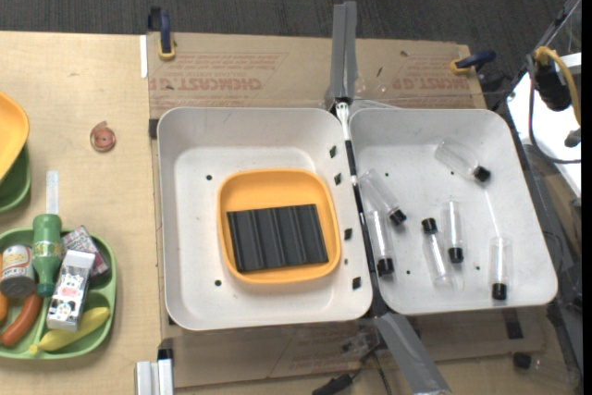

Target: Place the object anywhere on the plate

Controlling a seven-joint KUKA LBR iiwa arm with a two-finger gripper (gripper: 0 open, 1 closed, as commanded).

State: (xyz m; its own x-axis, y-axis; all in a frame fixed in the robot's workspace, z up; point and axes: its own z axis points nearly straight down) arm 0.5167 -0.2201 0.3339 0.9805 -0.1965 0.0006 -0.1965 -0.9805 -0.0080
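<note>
On the desk (83,88), left white bin (185,153) holding an orange plate (277,182) with a dark ribbed slab (277,236) at its centre, right white bin (518,162) scattered with clear black-capped vials (382,240), hand's state cannot be told.

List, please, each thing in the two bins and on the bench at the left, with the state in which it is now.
Orange plate: flat in the left bin, bearing a dark ribbed slab.
Clear tubes with black caps: six, capped, lying scattered in the right bin.
Green tray: on the bench, full of toy food.
Green bottle: upright on that tray.
</note>
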